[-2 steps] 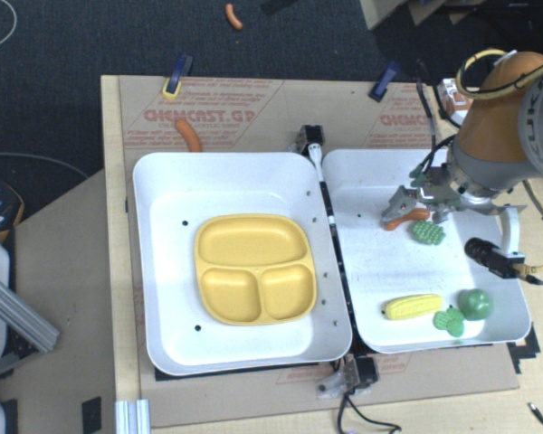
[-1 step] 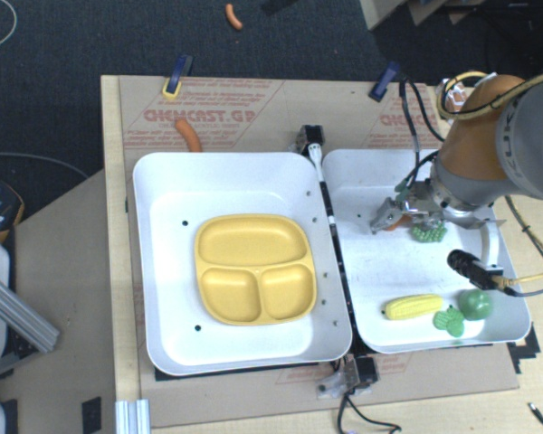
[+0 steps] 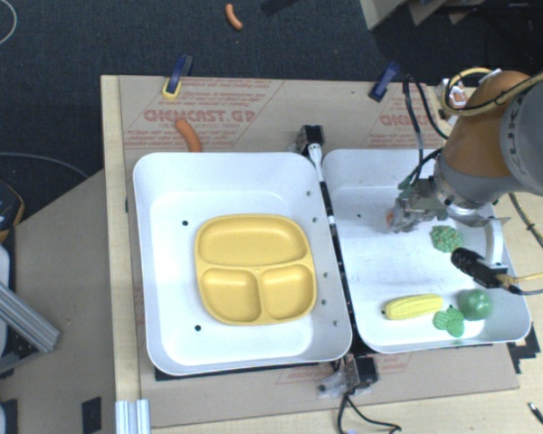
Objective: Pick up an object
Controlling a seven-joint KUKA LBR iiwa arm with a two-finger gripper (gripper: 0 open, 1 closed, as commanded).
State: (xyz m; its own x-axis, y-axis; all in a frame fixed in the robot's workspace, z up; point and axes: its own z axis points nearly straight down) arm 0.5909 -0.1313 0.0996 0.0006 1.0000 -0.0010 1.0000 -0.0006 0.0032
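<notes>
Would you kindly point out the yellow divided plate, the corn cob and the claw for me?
yellow divided plate [image 3: 253, 240]: camera view, on the bare top compartment.
corn cob [image 3: 413, 307]: camera view, on the middle of the cob.
claw [image 3: 404, 215]: camera view, at its tips over the right bin.

- I work in a robotics lab: my worktop [image 3: 253, 107] is a clamped board with printed lettering, on dark carpet.
- Left of my fingers [image 3: 407, 213], two white bins [image 3: 154, 242] sit fixed together.
- Loose cables [image 3: 362, 410] trail beyond the worktop's near edge.
</notes>
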